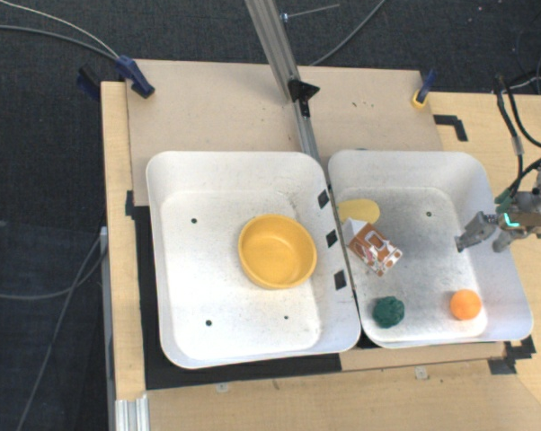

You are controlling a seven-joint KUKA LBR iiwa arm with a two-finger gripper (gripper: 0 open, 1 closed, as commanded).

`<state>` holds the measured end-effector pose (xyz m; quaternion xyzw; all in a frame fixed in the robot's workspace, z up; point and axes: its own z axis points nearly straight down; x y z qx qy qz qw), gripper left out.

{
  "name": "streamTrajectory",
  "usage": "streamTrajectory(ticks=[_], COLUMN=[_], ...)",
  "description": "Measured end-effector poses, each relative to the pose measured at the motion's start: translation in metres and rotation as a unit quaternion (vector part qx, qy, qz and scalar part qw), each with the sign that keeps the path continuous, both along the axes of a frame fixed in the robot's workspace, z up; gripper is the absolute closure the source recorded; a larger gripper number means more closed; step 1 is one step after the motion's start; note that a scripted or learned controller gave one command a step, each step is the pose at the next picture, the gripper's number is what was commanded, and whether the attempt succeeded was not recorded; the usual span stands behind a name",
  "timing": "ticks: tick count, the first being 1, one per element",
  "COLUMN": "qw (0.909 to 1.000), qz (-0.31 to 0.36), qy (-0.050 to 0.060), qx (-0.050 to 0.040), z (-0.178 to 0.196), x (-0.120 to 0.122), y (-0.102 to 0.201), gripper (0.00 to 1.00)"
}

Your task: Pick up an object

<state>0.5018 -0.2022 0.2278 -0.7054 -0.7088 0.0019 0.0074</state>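
The left bin (pixel 176 330) holds a yellow bowl (pixel 277 250), upright near its middle and toward its right side. Between the two bins, black tabs sit along the shared edge, and a grey metal bar (pixel 272 43) runs down from the top of the view to that edge.

In the right bin (pixel 468 173), a flat yellow piece (pixel 359 211) lies at the upper left, close to the left wall. Just below it, touching or nearly so, sits a small red-and-white box (pixel 376 249), tilted. Lower down, near the front wall, is a dark green ball (pixel 388 311). Well to its right, near the front right corner, lies an orange ball (pixel 465 304).

The jaws (pixel 479 232) hang over the bin's right rim, above the orange ball and apart from it. They look slightly parted, with nothing between them. The bench (pixel 252 106) shows pale wood around both bins.
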Motion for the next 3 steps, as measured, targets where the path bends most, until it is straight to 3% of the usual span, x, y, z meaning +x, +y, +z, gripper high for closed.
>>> streamTrajectory(ticks=[1, 3], qw=[1.0000, 1.0000], qz=[0.000, -0.001], qy=[-0.001, 0.003], qx=[-0.0002, 0.0008], z=[0.001, -0.092], x=[0.000, -0.008], y=[0.000, 0.009], gripper=[0.00, 0.00])
